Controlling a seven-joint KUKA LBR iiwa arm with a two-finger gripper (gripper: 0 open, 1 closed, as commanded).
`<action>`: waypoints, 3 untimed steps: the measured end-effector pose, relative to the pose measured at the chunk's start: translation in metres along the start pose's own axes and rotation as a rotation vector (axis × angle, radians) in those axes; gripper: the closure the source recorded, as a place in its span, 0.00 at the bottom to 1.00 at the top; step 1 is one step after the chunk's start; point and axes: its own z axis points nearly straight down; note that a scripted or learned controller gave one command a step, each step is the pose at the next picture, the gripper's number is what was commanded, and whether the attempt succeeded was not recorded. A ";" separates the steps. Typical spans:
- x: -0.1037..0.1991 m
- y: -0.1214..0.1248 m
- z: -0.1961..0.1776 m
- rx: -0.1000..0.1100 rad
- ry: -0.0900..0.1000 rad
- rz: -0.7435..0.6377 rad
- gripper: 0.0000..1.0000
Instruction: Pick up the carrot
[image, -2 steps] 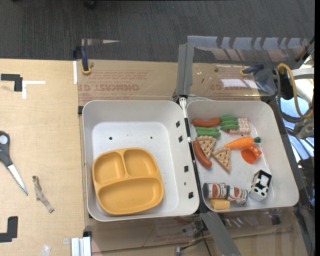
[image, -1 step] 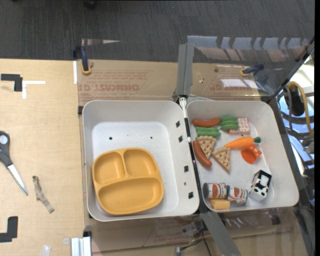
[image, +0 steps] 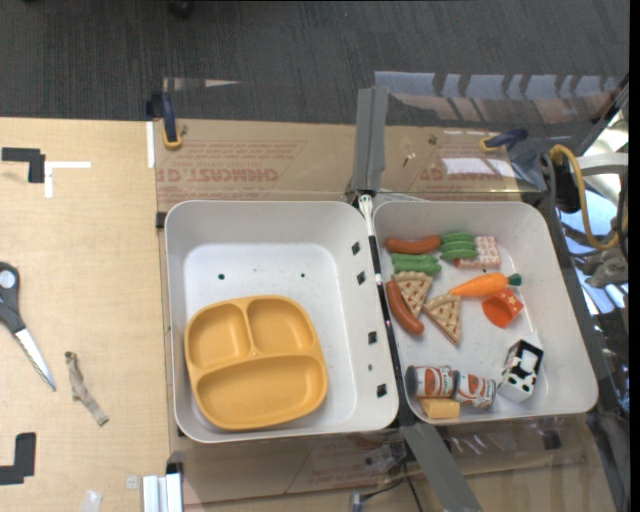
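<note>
The carrot (image: 481, 286) lies in the right bin (image: 566, 290), right of centre. It is orange, with its green top (image: 514, 280) pointing right and its tip pointing left. A red pepper piece (image: 503, 309) sits just below it, close to or touching it. A pizza slice (image: 445, 317) lies off its lower left.
The right bin also holds a sausage (image: 413, 244), green pea pods (image: 458, 243), a hot dog (image: 404, 308), a can (image: 435, 381) and a cow-patterned carton (image: 522, 368). In the left bin (image: 190, 240) sits a yellow divided plate (image: 257, 360). Scissors (image: 20, 320) lie on the bench at left.
</note>
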 end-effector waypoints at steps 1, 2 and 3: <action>-0.026 0.006 -0.057 0.002 0.004 -0.001 1.00; -0.007 -0.062 -0.023 -0.002 -0.006 -0.001 1.00; -0.047 -0.025 -0.046 -0.002 -0.004 0.025 1.00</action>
